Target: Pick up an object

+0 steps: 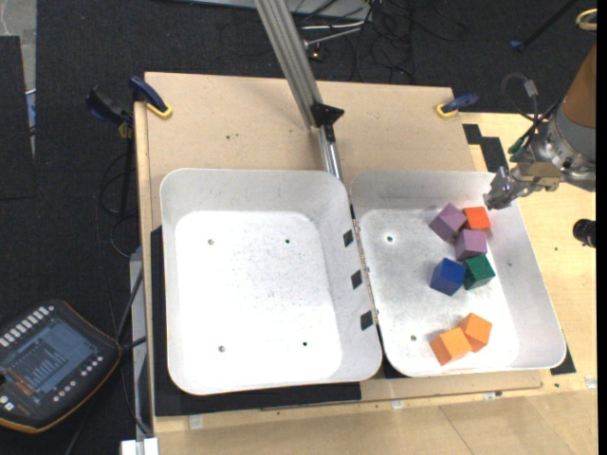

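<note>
The right bin (398, 335) holds several small blocks. Two purple blocks (448, 222) (471, 244) sit near its back right, with a small orange block (477, 219) between them and the rim. A blue block (448, 277) and a green block (480, 270) lie just in front of those. Two orange blocks (450, 345) (477, 330) rest near the front right. My gripper (500, 197) hangs over the bin's back right rim, just right of the small orange block, and I see nothing between its fingers.
The left bin (190, 254) stands beside the right one. A slanted metal pole (294, 55) crosses the bench from the back. Clamps (152, 98) (455, 105) sit at the bench's back corners. A teach pendant (47, 358) lies at the lower left.
</note>
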You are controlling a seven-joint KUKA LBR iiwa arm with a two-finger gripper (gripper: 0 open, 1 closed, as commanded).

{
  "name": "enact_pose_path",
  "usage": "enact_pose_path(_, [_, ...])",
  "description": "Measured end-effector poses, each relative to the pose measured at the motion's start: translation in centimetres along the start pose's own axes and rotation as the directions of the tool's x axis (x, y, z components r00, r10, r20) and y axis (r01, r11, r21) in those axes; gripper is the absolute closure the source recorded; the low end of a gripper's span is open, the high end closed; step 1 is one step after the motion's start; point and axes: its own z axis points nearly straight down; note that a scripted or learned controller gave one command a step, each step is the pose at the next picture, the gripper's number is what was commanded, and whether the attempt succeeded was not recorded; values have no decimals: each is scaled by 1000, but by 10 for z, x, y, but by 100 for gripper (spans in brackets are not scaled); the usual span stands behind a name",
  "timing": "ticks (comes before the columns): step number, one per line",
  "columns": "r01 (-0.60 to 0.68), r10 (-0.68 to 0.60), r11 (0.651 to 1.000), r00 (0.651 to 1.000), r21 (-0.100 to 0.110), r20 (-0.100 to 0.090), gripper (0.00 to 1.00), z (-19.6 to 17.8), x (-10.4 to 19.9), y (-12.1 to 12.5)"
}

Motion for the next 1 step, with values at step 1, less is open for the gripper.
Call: enact_pose_path(1, [0, 0, 1000, 1000, 3, -1, 100, -23, 0, 1])
